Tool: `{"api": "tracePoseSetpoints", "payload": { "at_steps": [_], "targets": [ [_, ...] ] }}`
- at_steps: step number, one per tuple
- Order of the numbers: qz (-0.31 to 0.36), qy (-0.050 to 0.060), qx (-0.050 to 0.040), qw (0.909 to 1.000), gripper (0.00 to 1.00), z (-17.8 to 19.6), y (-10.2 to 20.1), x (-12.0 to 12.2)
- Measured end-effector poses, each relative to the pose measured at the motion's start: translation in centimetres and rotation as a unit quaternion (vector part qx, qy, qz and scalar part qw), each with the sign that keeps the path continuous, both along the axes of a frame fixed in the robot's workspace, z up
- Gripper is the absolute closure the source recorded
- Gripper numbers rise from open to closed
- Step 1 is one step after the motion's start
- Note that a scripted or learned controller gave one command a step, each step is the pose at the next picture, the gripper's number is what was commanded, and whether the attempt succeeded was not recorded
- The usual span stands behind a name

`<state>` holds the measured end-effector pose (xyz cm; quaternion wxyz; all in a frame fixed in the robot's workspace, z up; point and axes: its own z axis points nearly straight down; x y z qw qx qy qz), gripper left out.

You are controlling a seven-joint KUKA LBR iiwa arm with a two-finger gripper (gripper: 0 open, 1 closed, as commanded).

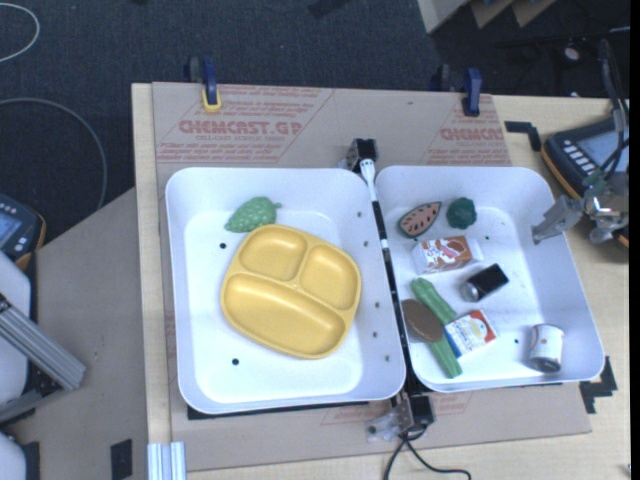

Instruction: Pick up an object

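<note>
Objects lie loose in the right bin (pixel 577 298): a flat watermelon slice (pixel 420 219), a dark green lump (pixel 461 211), a glossy packet (pixel 443 254), a black block (pixel 486 282), a green stick (pixel 436 325) and a small can (pixel 545 347). A smooth yellow divided plate (pixel 290 289) fills the left bin (pixel 190 288). At the right bin's far edge, the gripper (pixel 560 219) is partly cut off; its opening cannot be told.

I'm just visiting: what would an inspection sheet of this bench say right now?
Surface: cardboard-covered bench bearing two shallow white bins, left and right.
Job's things: right bin holds green stick, dark green lump, watermelon slice, two red-white packets, black block, small can.
Clutter: yellow divided plate and green leaf in left bin.
Grippers: grey gripper at right bin's edge.
Cables: white loops on floor.
Surroundings: dark carpet.
</note>
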<state>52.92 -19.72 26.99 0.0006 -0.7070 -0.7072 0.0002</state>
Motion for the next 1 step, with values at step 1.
{"api": "tracePoseSetpoints", "payload": {
  "at_steps": [1],
  "targets": [
    [-0.001,0.005,0.0015,1.0000,0.00,-10.28,-1.14,-2.59]
  ]
}}
